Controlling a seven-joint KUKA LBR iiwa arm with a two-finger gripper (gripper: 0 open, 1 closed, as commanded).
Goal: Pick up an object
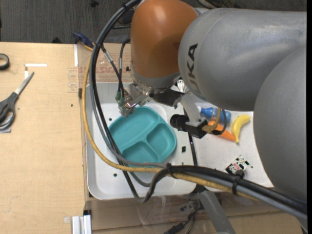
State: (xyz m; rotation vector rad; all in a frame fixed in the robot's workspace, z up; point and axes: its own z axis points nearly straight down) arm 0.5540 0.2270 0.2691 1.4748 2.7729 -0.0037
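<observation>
A teal divided plate (144, 136) lies in the left part of the white bin (102, 182). My gripper (127, 105) hangs under the orange wrist band, right over the plate's far left rim. Whether it touches the plate I cannot tell. To the right of the plate lie a blue and orange toy (217, 119) and a yellow banana (240, 125). A small black-and-white object (236, 166) rests nearer the front. The big grey arm hides much of the bin's right side.
Thick black and yellow cables (146, 168) loop over the bin's front and left edge. On the wooden bench to the left lie scissors (11, 103) and a tape roll (3, 61).
</observation>
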